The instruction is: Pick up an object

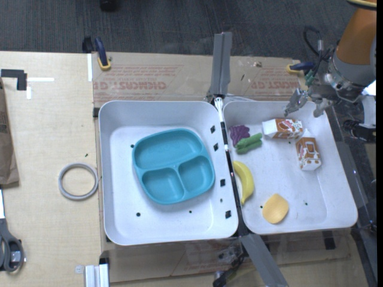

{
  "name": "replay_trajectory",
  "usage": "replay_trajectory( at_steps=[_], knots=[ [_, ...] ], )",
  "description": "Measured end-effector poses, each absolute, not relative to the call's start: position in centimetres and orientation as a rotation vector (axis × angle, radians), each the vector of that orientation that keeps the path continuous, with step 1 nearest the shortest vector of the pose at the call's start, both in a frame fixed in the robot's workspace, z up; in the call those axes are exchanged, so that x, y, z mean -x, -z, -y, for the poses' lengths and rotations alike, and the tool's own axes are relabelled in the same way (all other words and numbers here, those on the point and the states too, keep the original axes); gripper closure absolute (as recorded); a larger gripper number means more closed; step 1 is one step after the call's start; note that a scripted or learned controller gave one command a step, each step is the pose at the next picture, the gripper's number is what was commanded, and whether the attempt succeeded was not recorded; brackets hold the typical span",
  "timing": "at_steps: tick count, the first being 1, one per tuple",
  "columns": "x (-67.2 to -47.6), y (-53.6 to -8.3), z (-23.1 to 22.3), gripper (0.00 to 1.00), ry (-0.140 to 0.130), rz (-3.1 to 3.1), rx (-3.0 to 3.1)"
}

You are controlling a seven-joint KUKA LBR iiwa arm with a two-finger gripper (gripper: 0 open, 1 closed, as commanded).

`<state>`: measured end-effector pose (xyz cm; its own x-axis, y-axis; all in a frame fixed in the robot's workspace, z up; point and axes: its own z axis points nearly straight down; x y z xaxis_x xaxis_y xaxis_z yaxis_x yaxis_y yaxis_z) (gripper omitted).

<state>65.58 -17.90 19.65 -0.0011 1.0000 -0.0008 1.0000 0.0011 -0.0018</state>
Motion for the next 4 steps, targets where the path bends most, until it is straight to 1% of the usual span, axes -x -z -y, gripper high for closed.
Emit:
replay_trajectory(
  at_steps=[1, 2, 3, 4],
  knots=[
    [-63.7, -16.6, 14.8, 0.0, -0.005, 1.87, 2.522],
    [-65.4, -13.0, 11.4, 0.0, -0.002, 2.334, 2.102],
    [-65.9, -18.1, 20.3, 0.0, 0.0, 2.412, 2.018],
    [-60.6, -9.2, 22.0, 0.0, 0.004, 2.534, 1.856]
  ],
)
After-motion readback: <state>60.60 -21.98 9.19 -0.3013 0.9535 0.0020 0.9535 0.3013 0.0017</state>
